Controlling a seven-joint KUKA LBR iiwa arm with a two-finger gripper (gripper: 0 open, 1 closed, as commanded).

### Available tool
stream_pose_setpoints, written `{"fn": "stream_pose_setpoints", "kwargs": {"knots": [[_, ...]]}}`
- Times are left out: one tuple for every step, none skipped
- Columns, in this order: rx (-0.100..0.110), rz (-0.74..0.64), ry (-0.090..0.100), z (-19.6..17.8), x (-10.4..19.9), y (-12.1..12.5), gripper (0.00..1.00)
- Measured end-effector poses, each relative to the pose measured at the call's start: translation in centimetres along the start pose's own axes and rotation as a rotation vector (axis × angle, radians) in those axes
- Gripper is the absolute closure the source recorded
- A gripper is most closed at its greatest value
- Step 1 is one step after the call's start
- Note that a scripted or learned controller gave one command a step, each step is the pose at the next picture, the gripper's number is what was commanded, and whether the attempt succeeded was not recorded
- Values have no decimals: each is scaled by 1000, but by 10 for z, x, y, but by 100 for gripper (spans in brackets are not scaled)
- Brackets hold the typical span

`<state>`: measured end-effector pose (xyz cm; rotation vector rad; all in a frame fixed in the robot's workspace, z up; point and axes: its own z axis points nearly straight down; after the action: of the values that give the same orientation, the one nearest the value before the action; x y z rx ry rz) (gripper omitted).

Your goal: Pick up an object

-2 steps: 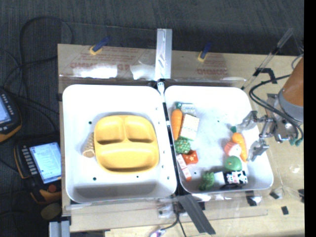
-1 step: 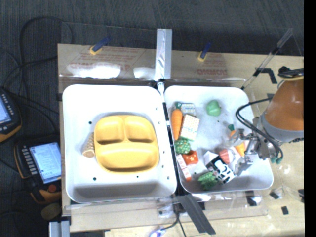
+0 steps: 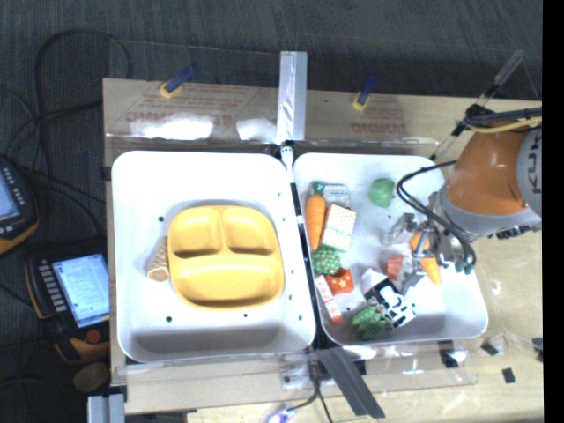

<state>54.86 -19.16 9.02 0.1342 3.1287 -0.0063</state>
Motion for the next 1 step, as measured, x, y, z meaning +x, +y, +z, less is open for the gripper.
{"fn": "stream_pose_setpoints", "kwargs": {"knots": [[4, -2, -5, -11, -2, 1, 100]]}}
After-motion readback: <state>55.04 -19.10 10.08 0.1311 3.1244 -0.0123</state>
